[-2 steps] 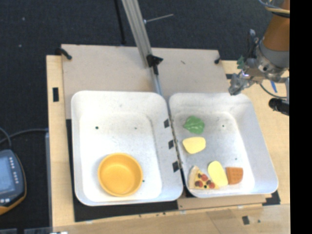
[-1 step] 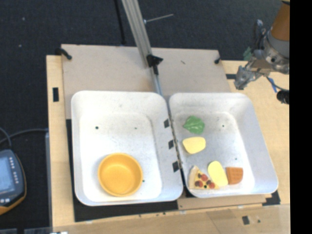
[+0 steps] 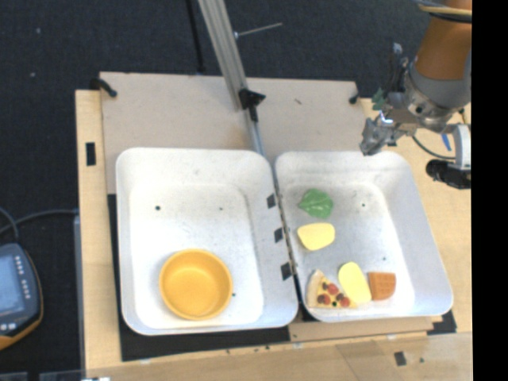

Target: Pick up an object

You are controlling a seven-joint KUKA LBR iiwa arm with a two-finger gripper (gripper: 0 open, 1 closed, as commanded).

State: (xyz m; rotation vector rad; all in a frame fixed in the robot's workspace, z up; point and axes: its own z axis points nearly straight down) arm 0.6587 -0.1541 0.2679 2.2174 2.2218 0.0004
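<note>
Tabletop (image 3: 198,117) carries two white bins; right bin (image 3: 397,173) holds green leaf (image 3: 316,204), yellow pieces. Gripper (image 3: 375,143) hovers at its far rim; finger spread unreadable. Best to descend centred over one isolated piece.

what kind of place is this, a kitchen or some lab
Most likely a robot test bench, not a kitchen: two white bins on a board, toy food such as a pizza slice, and a robot arm with its claw.
</note>
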